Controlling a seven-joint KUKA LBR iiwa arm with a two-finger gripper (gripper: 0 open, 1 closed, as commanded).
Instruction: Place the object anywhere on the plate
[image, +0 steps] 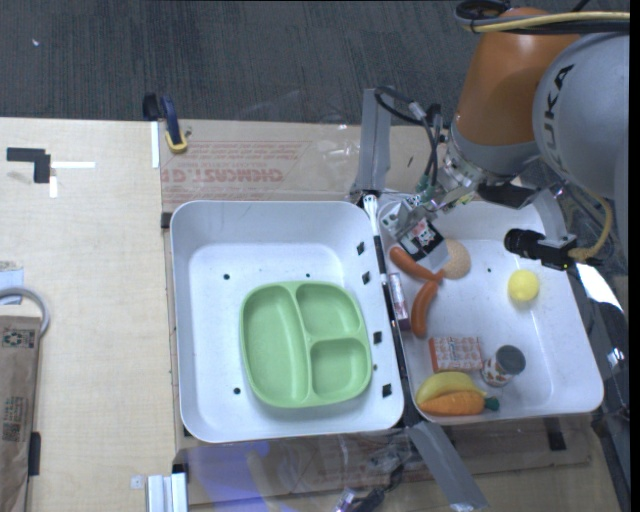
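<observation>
Hovering gripper (418, 232) at right bin's (560, 400) far-left corner; can't tell its state. Sausage (413, 265) just below/beside it, 2nd sausage (423, 305) nearer cam. Advice: descend straight, straddle across narrow width, avoid bin wall. Green plate (305, 343) in left bin (200, 300), well apart.

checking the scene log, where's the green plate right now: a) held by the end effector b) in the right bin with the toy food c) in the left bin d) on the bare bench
c: the green plate lies flat in the left bin, while the toy food sits in the right bin.
</observation>
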